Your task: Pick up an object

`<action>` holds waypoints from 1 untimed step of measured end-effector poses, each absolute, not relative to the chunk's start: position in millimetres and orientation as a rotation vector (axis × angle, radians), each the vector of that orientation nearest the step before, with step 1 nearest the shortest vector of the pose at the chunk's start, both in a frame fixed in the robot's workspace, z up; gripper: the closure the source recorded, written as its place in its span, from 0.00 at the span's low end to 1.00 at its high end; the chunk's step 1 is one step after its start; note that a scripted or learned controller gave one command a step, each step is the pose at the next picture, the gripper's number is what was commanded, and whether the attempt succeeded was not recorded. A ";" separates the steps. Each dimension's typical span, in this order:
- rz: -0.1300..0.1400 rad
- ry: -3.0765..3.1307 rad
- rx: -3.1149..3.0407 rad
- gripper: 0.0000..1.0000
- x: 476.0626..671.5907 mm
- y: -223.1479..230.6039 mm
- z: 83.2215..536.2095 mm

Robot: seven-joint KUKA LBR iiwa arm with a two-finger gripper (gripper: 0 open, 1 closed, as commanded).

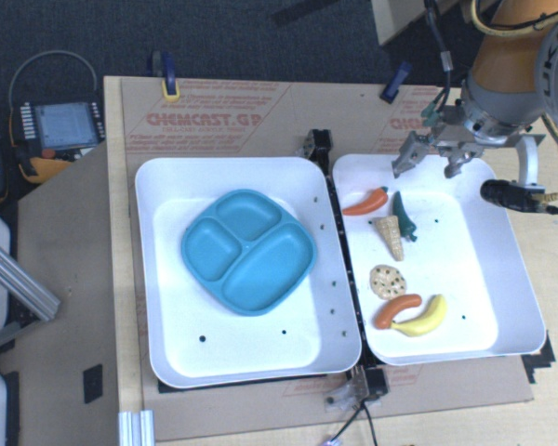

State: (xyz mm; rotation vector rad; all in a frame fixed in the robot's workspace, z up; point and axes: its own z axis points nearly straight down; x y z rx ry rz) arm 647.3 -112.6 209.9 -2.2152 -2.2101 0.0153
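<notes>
Left bin (158,249): holds a blue three-compartment plate (249,249), sitting left of centre. Brown worktop (121,156) with red lettering under both bins. Blue clamp with yellow tip (167,74) at far edge. Small screen device (63,124) on dark floor, upper left. Aluminium bar (14,272) at left.

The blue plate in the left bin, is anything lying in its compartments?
Nothing lies in the blue divided plate: all three compartments show bare. The part of the left bin beneath it is covered.
</notes>
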 end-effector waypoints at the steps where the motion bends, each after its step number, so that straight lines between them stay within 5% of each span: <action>1: 0.000 -2.221 -2.221 0.00 650.1 -112.2 219.0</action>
